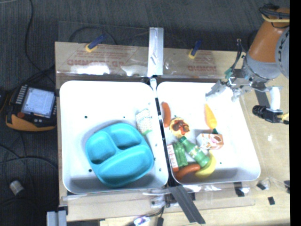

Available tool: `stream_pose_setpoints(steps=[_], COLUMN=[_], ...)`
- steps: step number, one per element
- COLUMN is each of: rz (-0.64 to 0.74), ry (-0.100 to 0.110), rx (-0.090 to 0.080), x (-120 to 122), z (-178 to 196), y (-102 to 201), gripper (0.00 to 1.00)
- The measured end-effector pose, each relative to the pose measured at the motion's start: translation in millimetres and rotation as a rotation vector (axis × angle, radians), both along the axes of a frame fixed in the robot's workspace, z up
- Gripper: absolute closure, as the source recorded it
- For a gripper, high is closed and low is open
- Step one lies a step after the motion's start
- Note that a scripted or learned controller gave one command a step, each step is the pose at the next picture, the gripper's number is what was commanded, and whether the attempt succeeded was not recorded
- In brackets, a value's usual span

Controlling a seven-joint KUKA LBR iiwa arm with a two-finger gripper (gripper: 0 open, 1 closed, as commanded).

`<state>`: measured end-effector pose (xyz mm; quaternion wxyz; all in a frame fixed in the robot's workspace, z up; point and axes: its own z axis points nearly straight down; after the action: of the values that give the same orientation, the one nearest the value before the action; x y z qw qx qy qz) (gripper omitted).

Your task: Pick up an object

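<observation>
Fingers [225,89] of the grey arm's gripper hang over the far right corner of the right-hand shallow white bin [251,166]; whether they are spread or pressed together cannot be told at this size, and nothing shows between them. My judgement: the pick is not yet made, and the whole of it, the descent, the closing and the lift, is left to do.

Near to far, from the bin's near edge toward the fingers:

- Yellow banana-shaped toy [208,168] and red sausage-shaped piece [184,170] lie together at the near end, well apart from the fingers.
- Green bottle-like item [194,151] and a flat green-and-red packet [172,155] crowd just beyond them, touching or overlapping; the exact contact cannot be made out.
- Small white-and-red carton [209,141] sits just beside the green bottle, on the fingers' side of the heap.
- Round brown-and-yellow piece [179,125] lies near the divider between the bins.
- Orange carrot-shaped piece [210,117] lies alone on bare bin floor, the nearest thing to the fingers and set a little toward the near side of them.
- Slim red-orange sausage shape [165,111] lies against the divider.

Left-hand white bin [75,98] holds a turquoise sectioned plastic tray [119,153] and a small pale packet [143,120], all far from the fingers.

Judged likeliest candidate: the carrot piece, isolated and closest.
</observation>
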<state>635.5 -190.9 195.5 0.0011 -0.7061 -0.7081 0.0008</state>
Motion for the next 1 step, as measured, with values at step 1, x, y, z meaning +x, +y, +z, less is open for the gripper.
stream_pose_setpoints(steps=[1], rz=[0.068], ry=[-0.003], rx=[-0.001], x=[-3.5], z=[-101.2], y=[-3.4], gripper=[0.00])
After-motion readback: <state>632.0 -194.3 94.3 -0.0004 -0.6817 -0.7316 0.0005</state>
